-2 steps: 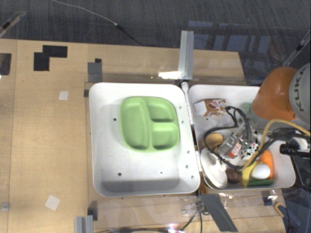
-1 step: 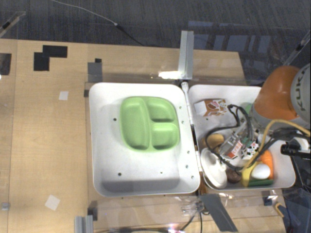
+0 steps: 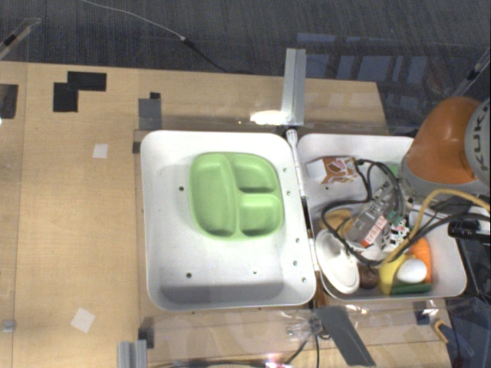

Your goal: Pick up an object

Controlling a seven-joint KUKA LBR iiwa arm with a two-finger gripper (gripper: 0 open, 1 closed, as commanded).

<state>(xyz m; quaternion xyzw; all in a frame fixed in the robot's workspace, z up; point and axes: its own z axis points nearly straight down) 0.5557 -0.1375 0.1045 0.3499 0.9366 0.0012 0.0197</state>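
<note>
Two shallow white bins sit side by side on the wooden tabletop [image 3: 69, 228]. The left bin [image 3: 165, 282] carries a light green divided plate [image 3: 235, 195], lying flat a little above the bin's middle, with one long compartment on its left and two smaller ones on its right.

The right bin [image 3: 453, 278] is crowded. Near its upper left lies a small brown-and-white packet [image 3: 338, 170]. At the lower left, close to the wall shared with the other bin, rests a white cup-like piece [image 3: 338, 261]. Along the lower edge sits a tight cluster — a yellow piece [image 3: 390, 270], an orange carrot-shaped toy [image 3: 423, 253] and a white egg-shaped object [image 3: 413, 271], touching one another, with something dark green just beneath them.

The arm [image 3: 453, 148] comes in from the right, its orange band over the bin's upper right corner, with black cables looping from it across the bin's middle. The claw [image 3: 374, 222] is down in the right bin, between the packet and the yellow-orange cluster, just above and to the right of the white cup-like piece. Its lower end is a tangle of pale metal, wires and a small printed label — whether it is released, clenched or grasping anything cannot be told. Every object in the right bin appears to rest on the bin floor.
</note>
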